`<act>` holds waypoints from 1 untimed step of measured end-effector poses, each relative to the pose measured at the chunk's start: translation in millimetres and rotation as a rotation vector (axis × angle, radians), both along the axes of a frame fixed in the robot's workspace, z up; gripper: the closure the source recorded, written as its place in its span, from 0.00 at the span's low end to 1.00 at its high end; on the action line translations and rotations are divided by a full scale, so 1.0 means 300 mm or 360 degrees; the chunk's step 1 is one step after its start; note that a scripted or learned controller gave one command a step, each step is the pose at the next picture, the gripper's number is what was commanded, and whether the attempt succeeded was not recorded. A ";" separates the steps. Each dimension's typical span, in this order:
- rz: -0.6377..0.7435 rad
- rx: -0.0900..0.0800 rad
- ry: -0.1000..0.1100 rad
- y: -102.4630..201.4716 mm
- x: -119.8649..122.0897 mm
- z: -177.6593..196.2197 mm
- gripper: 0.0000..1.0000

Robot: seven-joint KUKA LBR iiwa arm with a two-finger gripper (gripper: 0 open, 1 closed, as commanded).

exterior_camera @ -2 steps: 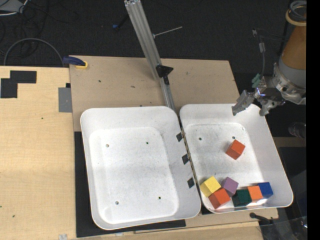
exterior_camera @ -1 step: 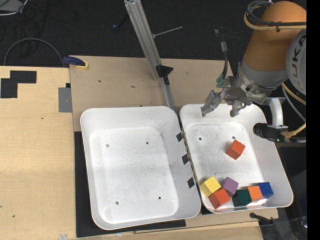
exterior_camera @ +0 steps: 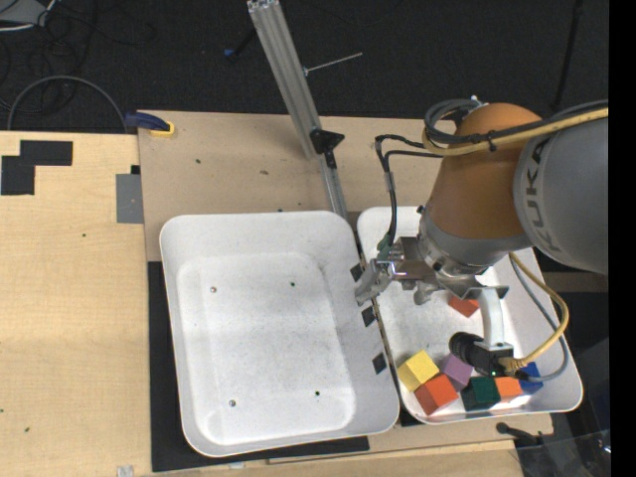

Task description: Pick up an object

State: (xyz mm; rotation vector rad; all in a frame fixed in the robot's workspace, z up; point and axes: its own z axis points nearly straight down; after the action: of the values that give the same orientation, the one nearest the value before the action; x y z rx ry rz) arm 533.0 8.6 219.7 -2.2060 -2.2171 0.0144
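Observation:
My gripper [exterior_camera: 429, 288] hangs over the middle of the right bin [exterior_camera: 374, 229], under the orange wrist band, which hides most of it. A small red piece [exterior_camera: 462, 307] shows just right of the gripper, and I cannot tell whether it is held. At the bin's near end lies a cluster of blocks: a yellow block [exterior_camera: 419, 368], a purple block [exterior_camera: 457, 370], a red-orange block [exterior_camera: 435, 395], a green block [exterior_camera: 481, 394], a small orange block [exterior_camera: 509, 388] and a blue piece [exterior_camera: 528, 374].
The left bin [exterior_camera: 258, 336] sits alongside, sharing a dividing edge with small black clips [exterior_camera: 380, 363]. A slanted metal rail [exterior_camera: 293, 78] rises behind the bins. Wooden bench surface [exterior_camera: 70, 296] extends to the left.

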 end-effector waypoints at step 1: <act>-0.0024 -0.0005 -0.0016 -0.021 0.014 0.045 1.00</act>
State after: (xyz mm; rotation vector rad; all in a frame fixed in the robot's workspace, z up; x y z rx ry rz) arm 537.1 2.2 233.3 -2.2293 -2.2067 0.0070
